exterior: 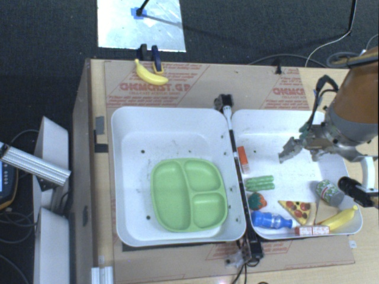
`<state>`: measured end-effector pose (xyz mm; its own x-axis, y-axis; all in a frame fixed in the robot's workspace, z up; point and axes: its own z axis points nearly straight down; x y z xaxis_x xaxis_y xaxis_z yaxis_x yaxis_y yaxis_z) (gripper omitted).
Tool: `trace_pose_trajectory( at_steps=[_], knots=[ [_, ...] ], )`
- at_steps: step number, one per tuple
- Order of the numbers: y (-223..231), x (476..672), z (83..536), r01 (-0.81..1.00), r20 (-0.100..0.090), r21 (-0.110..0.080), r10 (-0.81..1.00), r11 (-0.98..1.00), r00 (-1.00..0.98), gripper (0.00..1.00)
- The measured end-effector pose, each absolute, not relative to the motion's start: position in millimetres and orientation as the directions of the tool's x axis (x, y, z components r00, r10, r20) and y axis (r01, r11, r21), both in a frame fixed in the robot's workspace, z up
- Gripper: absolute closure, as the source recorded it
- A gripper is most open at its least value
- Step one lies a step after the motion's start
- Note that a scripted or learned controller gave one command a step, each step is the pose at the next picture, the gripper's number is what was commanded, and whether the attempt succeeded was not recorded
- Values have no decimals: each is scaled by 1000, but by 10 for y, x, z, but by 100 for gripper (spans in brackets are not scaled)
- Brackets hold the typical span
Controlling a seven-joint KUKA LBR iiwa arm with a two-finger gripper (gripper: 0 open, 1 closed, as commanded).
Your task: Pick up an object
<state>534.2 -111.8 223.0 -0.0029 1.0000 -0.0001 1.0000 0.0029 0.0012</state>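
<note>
Left bin [127, 158] – green tray [189, 194] | right bin [266, 126] – pizza slice [296, 207], banana [339, 219], bottle [269, 220]

A green divided plate [189, 194] lies in the left bin [127, 158]. Far beyond it, a banana [149, 73] rests on the cardboard [195, 81], with a shiny metal sheet [140, 16] on the dark floor behind

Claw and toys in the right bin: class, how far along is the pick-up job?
Nothing looks picked yet. The claw hangs over bare floor in the right bin. The pizza slice, blue bottle and banana lie along the near edge. Choosing, gripping and lifting remain.
</note>
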Motion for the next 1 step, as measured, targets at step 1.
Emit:
trace_pose_trajectory(
  at_steps=[1],
  knots=[
    [-846,5168,904,1000,1,-3,1000,1,-1,0]
  ],
)
